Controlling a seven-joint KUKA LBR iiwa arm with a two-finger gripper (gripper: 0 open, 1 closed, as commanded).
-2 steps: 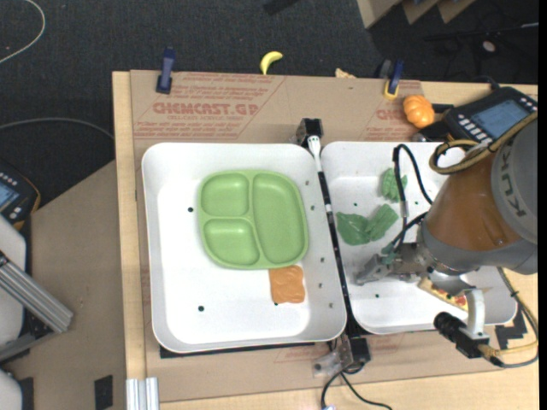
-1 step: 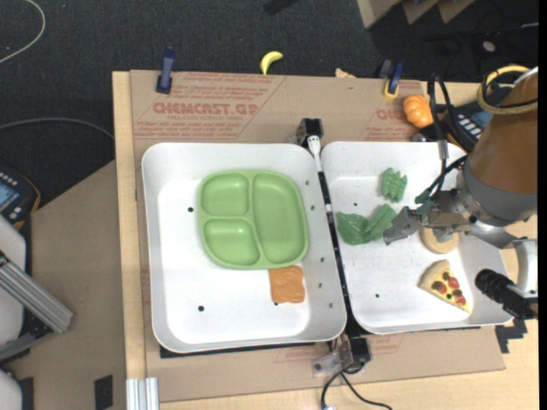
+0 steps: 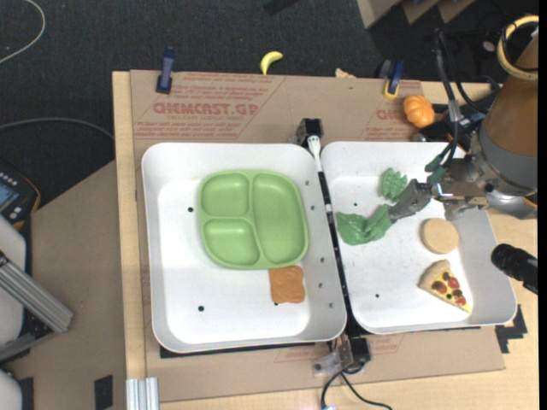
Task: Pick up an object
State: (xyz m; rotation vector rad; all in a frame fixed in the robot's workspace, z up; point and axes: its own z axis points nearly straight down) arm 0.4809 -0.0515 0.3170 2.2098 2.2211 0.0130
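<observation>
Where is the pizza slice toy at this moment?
The triangular pizza slice toy lies in the right white bin, near its lower right corner, just below the round tan cookie.

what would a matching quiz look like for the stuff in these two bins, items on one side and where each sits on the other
Things:
1. green divided plate
2. pizza slice
3. round cookie
4. orange toast piece

Places:
A. right bin, near front corner
B. left bin, just in front of the plate
C. left bin, middle
D. right bin, right side, behind the pizza

Pairs: 1-C, 2-A, 3-D, 4-B
</observation>
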